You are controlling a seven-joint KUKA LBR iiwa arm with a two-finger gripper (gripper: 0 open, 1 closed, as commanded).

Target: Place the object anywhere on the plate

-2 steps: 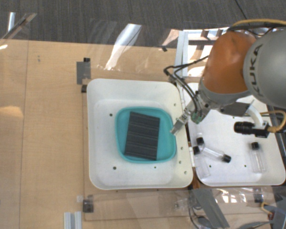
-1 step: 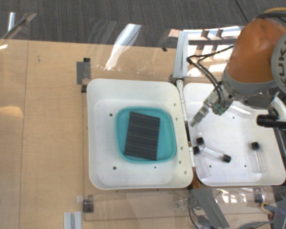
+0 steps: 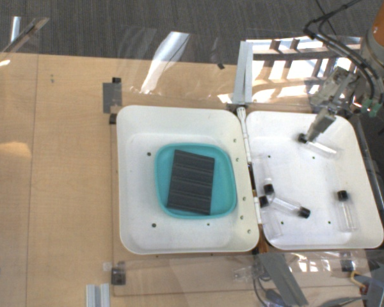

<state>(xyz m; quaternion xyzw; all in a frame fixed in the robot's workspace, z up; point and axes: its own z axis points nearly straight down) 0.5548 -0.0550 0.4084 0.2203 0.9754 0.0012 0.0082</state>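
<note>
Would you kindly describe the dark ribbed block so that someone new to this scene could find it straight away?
Start at the left shallow white bin, the one farther from the grey arm. In its middle sits a teal, rounded-square plate, and the dark grey ribbed rectangular block lies flat on that plate. It is broad and opaque, unlike the small clear black-capped tubes scattered in the right bin.

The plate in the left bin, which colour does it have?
Teal, a blue-green; the plate shows best in the camera view, with a dark ribbed block on it.
</note>
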